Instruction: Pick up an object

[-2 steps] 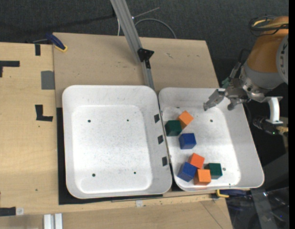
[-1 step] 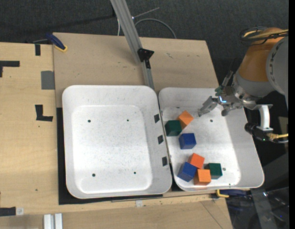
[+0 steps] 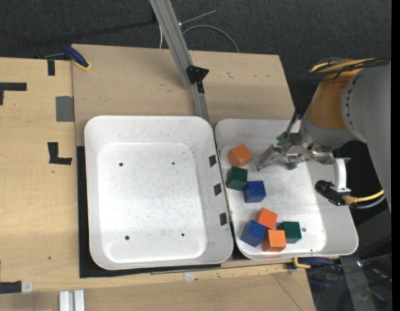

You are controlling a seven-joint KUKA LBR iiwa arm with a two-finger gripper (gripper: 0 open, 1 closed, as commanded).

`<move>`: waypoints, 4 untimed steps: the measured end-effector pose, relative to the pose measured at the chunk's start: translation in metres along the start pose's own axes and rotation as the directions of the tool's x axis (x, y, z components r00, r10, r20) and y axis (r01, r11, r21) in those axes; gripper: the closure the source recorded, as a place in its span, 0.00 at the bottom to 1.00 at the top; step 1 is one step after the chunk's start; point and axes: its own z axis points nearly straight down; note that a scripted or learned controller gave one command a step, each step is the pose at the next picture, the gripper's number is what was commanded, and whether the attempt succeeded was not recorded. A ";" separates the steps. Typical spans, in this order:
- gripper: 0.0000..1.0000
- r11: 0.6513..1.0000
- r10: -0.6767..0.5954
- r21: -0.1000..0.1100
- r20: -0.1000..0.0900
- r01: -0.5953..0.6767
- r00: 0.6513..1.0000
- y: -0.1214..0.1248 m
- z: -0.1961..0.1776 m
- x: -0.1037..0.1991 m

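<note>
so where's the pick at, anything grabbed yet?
Nothing grabbed yet. The gripper sits low over the right bin, fingers spread with nothing between them, just right of the orange block. All the blocks lie in that bin. Left to do: close on one and lift.

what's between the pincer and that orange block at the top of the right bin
Nothing visible. The pincer sits just right of the orange block, with bare bin floor between them. The green block lies below that path.

- One fixed camera looks down at a slant from above the light wooden bench (image 3: 142, 76).
- Distant enough to frame both shallow white plastic bins (image 3: 96, 173), the grey arm (image 3: 371, 109) entering from the right.
</note>
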 end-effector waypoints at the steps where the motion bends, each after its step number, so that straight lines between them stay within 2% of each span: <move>1: 1.00 1.000 -0.001 -0.003 -0.001 0.001 1.000 0.001 -0.013 0.001; 3: 1.00 1.000 0.001 -0.011 0.002 -0.001 1.000 0.001 -0.135 0.003; 4: 1.00 1.000 0.001 -0.006 0.000 -0.001 1.000 0.001 -0.148 0.004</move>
